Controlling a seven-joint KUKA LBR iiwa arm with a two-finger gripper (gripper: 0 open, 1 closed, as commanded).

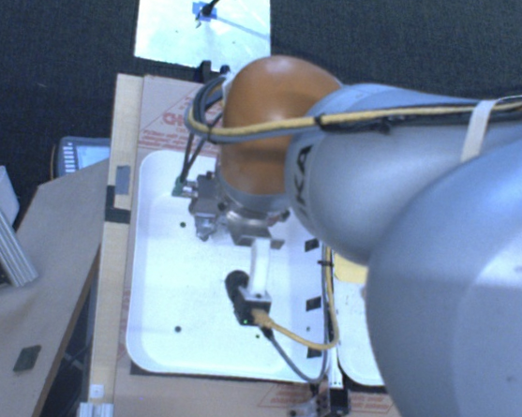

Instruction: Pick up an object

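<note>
My gripper (238,221) hangs low over the far half of the left white bin (155,265), under the orange wrist band. The big grey arm hides what lies beneath it. A pale yellow thing (351,272) peeks out from under the arm, near the divide between the two bins. I see nothing held by the gripper.
A corner of the right bin (364,368) shows below the arm; the arm covers the rest of it. Small dark specks (177,328) dot the left bin's floor. A cardboard sheet (164,111) lies under the bins, and a wooden ledge (52,253) runs along the left.
</note>
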